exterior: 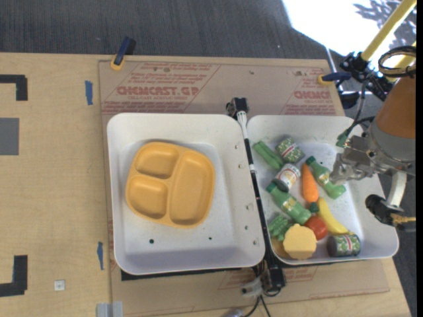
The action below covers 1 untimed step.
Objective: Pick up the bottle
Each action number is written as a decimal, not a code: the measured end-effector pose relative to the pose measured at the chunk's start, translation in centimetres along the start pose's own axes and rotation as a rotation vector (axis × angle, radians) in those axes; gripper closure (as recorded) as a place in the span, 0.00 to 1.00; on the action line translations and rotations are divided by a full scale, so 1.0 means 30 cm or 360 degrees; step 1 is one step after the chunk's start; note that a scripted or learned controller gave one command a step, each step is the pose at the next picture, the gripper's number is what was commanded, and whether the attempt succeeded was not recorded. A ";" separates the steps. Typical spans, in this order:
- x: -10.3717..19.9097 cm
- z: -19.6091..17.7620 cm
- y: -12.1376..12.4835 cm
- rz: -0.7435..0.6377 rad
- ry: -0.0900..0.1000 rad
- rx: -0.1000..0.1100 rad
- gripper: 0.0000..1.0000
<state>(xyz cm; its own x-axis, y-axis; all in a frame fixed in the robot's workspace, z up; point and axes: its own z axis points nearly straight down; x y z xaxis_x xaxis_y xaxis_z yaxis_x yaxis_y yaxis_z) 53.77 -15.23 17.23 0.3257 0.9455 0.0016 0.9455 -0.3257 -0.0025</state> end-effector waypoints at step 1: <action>-0.152 0.274 -0.074 -0.0013 0.0004 -0.0015 1.00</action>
<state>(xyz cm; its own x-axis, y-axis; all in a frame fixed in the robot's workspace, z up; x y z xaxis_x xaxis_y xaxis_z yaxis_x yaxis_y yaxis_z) 50.15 -18.81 9.01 0.3182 0.9480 0.0039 0.9480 -0.3182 0.0067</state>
